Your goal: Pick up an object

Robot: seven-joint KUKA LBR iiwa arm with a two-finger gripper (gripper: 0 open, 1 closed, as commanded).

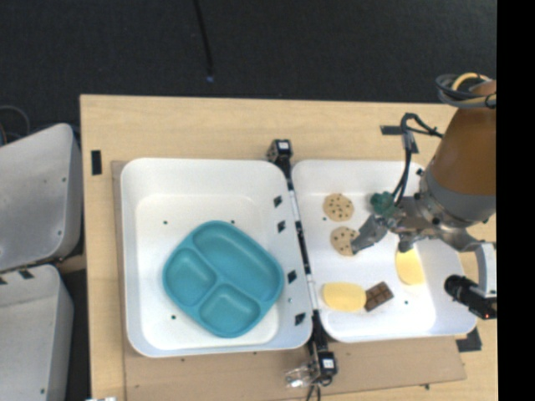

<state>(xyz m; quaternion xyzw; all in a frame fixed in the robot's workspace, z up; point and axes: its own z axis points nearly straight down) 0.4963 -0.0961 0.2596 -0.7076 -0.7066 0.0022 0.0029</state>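
My gripper [386, 240] hangs over the middle of the right bin [334, 174], open, with nothing between its fingers. Its left finger [366, 237] reaches down beside the lower chocolate-chip cookie [342, 241], touching or almost touching its right edge. A second cookie [338, 206] lies just above that one. Below the right finger lies a small yellow piece [410, 268]. Nearer the front of the bin, a larger pale yellow oval piece [343, 296] lies with a brown chocolate bar [379, 296] against its right end.
The left bin [142, 182] holds a teal divided plate [222, 278]. A ridge with black clips [294, 224] separates the two bins. The arm's orange band [468, 153] and grey wrist stand over the right bin's far right side.
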